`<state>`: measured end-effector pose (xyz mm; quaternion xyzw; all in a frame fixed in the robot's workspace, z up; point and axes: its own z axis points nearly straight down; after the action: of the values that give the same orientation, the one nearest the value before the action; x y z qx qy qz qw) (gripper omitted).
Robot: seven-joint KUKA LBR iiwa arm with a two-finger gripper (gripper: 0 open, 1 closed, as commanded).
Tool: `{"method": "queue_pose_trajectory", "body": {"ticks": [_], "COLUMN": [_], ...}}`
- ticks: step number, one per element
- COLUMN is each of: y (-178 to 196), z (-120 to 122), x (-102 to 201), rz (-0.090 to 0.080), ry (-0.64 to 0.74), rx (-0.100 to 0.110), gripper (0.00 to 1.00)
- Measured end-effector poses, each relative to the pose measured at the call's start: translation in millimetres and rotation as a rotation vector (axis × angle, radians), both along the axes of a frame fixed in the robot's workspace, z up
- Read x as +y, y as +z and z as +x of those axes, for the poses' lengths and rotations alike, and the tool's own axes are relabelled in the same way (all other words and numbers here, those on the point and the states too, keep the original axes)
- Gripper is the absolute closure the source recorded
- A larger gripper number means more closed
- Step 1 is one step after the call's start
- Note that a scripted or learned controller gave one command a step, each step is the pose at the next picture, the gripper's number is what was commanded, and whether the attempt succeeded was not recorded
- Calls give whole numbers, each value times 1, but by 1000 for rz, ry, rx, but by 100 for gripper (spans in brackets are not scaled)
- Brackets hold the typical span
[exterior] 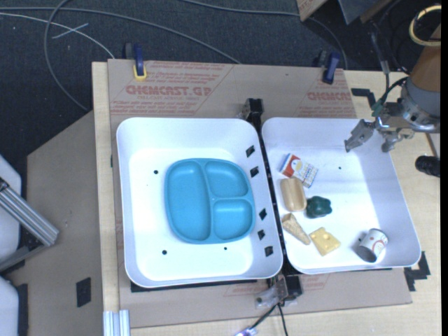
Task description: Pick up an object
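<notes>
Several small objects lie in the right bin (pixel 392 187): a red and white packet (pixel 299 169), a tan bread-like piece (pixel 293 193), a dark green lump (pixel 318 206), a tan wedge (pixel 295 228), a yellow cheese block (pixel 325 241) and a small metal cup (pixel 371 244) on its side near the front right corner. My gripper (pixel 372 139) hangs over the bin's back right part, open, with nothing between its fingers. It is well behind and to the right of the objects.
The left bin (pixel 133 187) holds a blue divided plate (pixel 209 199). A black divider (pixel 259 180) runs between the bins. Blue clamps (pixel 140 65) hold the board at the back edge. Cables lie on the dark floor behind.
</notes>
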<state>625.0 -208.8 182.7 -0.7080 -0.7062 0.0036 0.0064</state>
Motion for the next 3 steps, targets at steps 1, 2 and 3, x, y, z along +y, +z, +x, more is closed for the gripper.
{"method": "queue_pose_trajectory", "body": {"ticks": [1,2,3], "y": [8,-38,-91], "z": [4,-4,-4], "x": [0,6,7], "rz": [-3,-1,-2], "ry": [3,3,3], "rx": [-14,-8,-9], "gripper": [0,0,0]}}
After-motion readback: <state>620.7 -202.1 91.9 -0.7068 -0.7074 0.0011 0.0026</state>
